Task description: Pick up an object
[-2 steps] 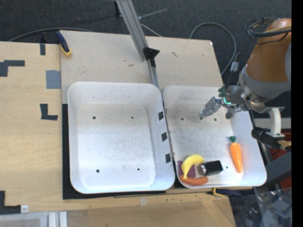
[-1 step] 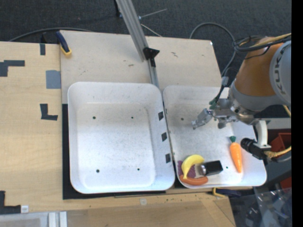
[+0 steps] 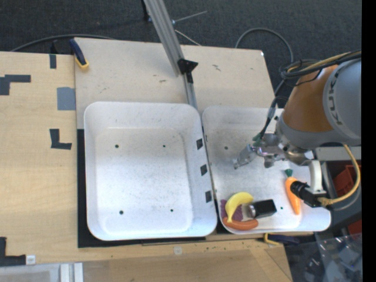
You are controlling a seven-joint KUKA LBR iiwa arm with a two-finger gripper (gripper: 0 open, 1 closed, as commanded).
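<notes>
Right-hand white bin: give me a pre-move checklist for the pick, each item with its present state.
1. Targets present in the right-hand shallow white bin: ok. A curved yellow banana-shaped toy, small black block, red-orange sausage-shaped piece and orange carrot-shaped toy lie at its near end.
2. Two-finger gripper above a target: not ok; it is over bare bin floor, apart from them.
3. Object between its fingers: not ok, none seen.
4. Finger opening: cannot tell.
5. Targets separated: not ok; banana, block and sausage piece crowd together.
</notes>
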